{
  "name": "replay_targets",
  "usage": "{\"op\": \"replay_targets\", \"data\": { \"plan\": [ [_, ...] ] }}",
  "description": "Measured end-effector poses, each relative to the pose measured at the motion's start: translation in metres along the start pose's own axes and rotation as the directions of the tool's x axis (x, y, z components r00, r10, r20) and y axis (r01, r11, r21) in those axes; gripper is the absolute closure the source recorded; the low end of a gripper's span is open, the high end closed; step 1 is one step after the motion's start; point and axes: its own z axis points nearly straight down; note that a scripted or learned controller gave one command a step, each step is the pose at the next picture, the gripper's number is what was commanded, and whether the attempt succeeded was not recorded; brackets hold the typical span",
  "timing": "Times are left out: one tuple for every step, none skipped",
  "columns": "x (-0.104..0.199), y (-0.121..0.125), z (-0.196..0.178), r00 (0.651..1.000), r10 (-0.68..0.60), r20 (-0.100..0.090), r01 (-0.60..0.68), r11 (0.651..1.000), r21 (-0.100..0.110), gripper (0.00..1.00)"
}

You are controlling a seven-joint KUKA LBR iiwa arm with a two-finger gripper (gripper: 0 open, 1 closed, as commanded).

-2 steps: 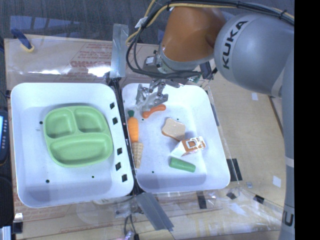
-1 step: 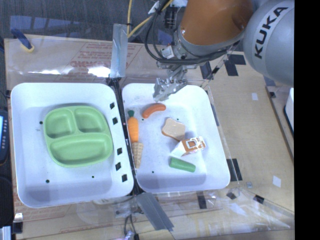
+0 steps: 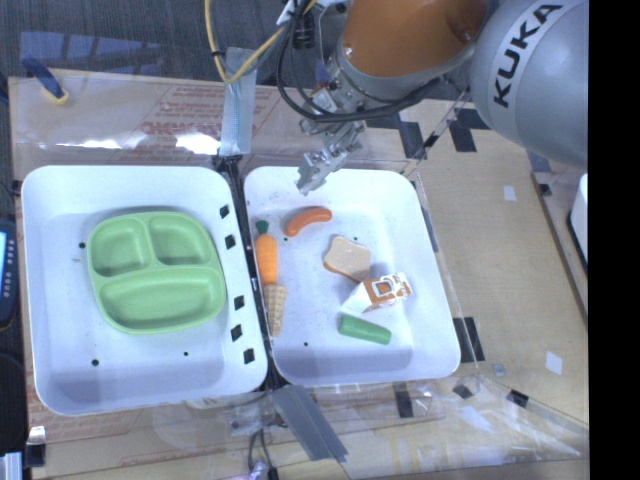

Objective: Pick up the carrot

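The carrot (image 3: 266, 255) lies lengthwise along the left wall of the right bin (image 3: 425, 238), orange with a small green top pointing to the far side. My gripper (image 3: 320, 165) hangs above the bin's far edge, up and to the right of the carrot and well apart from it. Its fingers (image 3: 309, 176) look close together with nothing between them.
In the right bin also lie a sausage (image 3: 306, 220), a bread slice (image 3: 347, 258), a small white and orange carton (image 3: 384, 291), a green piece (image 3: 364, 329) and a waffle cone (image 3: 273, 306) just below the carrot. The left bin (image 3: 45, 258) holds a green divided plate (image 3: 156, 270).
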Motion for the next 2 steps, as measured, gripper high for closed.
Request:
{"op": "replay_targets", "data": {
  "plan": [
    [-0.01,-0.003,0.031,0.943,-0.334,0.004,0.334,0.942,-0.006,1.0],
    [0.002,0.0,0.001,0.611,-0.792,-0.002,0.792,0.611,0.003,1.0]
  ]
}}
